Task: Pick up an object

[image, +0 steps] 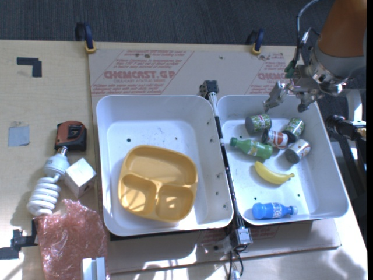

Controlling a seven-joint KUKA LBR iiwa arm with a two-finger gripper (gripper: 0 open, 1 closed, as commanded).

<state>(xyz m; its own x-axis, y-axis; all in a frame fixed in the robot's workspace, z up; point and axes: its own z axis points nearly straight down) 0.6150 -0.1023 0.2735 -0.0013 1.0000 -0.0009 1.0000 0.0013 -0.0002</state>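
Observation:
My gripper (289,102) hangs over the far part of the right bin (332,156), its two fingers spread open with nothing between them. Just below it lie a green can (258,122), a second green can (294,126), a red-and-white can (278,137) and a grey can (298,151). A green bottle (252,147) lies left of the cans. Nearer the front are a yellow banana (273,174) and a blue bottle (274,210). The left bin (111,127) holds a yellow divided plate (157,182).
On the bench left of the bins lie a tape measure (71,135), a white spiral bulb (46,188), a white cube (80,174) and a crumpled pink bag (70,232). Clamps (86,37) hold the board at the back.

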